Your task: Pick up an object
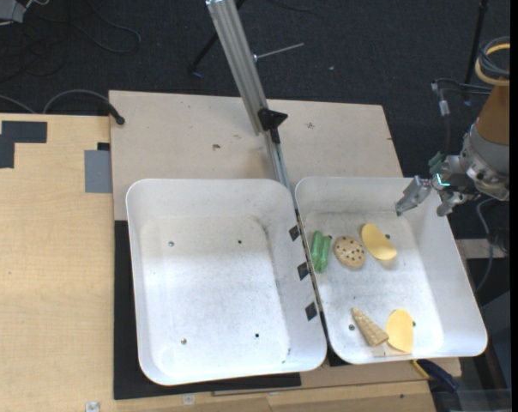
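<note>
The grey arm's two-finger tool (429, 197) is hanging over the far right corner of the right-hand shallow white bin (452, 256), its fingers spread apart with nothing between them. Down in that bin a green ridged pickle-like piece (320, 252) is lying against the left wall, just beside a round brown dotted cookie (349, 252) and a yellow rounded slice (379, 243). A tan cone (370, 326) and a second yellow piece (400, 330) are sitting near the front edge, close together.

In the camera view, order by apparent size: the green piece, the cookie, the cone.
1. cone
2. green piece
3. cookie
Cone and green piece look nearly alike, so their order is unsure.
</note>
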Robot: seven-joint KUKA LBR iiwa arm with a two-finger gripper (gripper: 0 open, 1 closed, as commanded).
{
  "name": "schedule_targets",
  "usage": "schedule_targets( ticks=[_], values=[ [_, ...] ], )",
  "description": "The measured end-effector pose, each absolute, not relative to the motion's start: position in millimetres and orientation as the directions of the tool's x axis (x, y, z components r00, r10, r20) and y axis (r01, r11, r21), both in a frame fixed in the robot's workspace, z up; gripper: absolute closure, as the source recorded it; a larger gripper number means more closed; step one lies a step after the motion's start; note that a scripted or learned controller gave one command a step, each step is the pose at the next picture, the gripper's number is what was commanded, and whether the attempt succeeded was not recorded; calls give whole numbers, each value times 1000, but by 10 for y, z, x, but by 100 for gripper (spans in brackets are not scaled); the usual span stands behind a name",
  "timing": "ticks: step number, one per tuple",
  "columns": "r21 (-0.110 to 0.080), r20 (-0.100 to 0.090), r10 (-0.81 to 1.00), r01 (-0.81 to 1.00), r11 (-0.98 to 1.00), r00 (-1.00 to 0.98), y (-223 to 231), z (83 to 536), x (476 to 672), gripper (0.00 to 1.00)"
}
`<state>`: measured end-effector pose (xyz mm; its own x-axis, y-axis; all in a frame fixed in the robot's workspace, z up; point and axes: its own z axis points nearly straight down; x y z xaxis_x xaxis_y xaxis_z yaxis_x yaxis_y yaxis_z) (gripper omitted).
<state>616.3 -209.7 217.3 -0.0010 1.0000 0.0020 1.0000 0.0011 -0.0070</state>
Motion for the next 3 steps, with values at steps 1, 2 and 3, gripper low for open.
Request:
schedule_targets(
  ticks=[1, 2, 3],
  values=[
    [-3, 0, 1000, 1000, 4, -4, -2092, 2202, 6174, 0],
    [-7, 3, 1000, 1000, 3, -3, -1994, 1696, 6142, 0],
    [-7, 2, 1000, 1000, 1, -1, -1964, 1241, 6073, 0]
  ],
)
